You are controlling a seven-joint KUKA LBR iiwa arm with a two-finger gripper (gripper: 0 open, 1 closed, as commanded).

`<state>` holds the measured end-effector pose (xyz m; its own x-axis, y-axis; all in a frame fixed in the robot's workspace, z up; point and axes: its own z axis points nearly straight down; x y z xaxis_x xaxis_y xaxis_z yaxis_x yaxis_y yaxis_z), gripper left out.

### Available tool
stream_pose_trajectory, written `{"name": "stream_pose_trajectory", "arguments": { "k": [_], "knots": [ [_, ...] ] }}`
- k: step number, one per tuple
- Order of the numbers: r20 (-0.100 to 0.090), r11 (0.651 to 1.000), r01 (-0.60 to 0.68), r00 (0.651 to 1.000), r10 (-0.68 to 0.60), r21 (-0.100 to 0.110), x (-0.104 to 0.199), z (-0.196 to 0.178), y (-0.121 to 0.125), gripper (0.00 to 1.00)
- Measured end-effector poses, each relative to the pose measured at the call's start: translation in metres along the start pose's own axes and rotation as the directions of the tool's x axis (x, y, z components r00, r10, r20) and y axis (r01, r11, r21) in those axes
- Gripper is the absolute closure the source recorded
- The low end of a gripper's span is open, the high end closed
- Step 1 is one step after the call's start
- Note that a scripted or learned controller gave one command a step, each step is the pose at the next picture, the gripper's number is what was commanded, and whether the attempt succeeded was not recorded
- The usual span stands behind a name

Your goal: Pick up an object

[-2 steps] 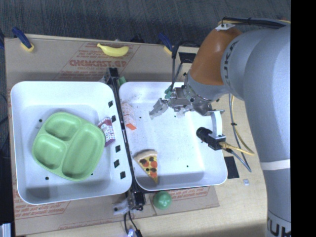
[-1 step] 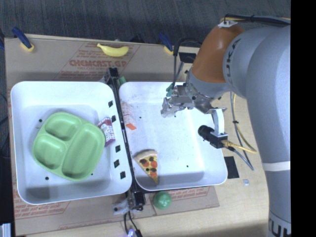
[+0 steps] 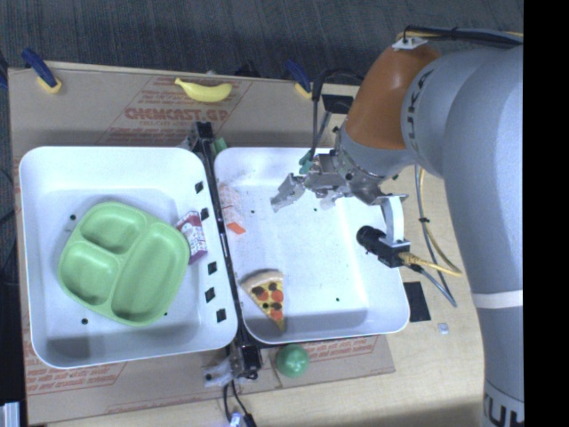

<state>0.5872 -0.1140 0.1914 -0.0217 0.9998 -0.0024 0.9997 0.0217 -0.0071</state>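
Two shallow white bins sit side by side on a cardboard-covered bench: the left bin [image 3: 36,265] at the centre left of the frame and the right bin [image 3: 356,314] at the centre. The left bin holds one green divided plate [image 3: 123,261] with three compartments, and one small red-and-white wrapper [image 3: 192,234] lying just beside the plate's right edge, near the divider between the bins. The right bin holds one pizza slice toy [image 3: 268,297] at its lower left, close to the near wall, and one small orange scrap [image 3: 235,228] near its left wall. Outside the bins lie one yellow banana [image 3: 204,88] on the cardboard at the upper centre and one green ball [image 3: 291,360] below the right bin at the lower centre. Two blue clamps grip the cardboard's far edge, one [image 3: 41,70] at the upper left and one [image 3: 298,75] at the upper centre. One grey arm [image 3: 471,149] with an orange band enters from the right; its gripper [image 3: 289,189] is over the upper part of the right bin, well apart from the pizza slice toy. Whether the fingers are spread or closed cannot be told, and nothing is visibly held between them.
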Motion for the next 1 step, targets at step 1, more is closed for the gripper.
{"name": "stream_pose_trajectory", "arguments": {
  "k": [1],
  "knots": [
    [0.000,1.000,0.003,1.000,-0.003,-0.002,0.0004,-0.0100,0.0005,1.00]
  ]
}}
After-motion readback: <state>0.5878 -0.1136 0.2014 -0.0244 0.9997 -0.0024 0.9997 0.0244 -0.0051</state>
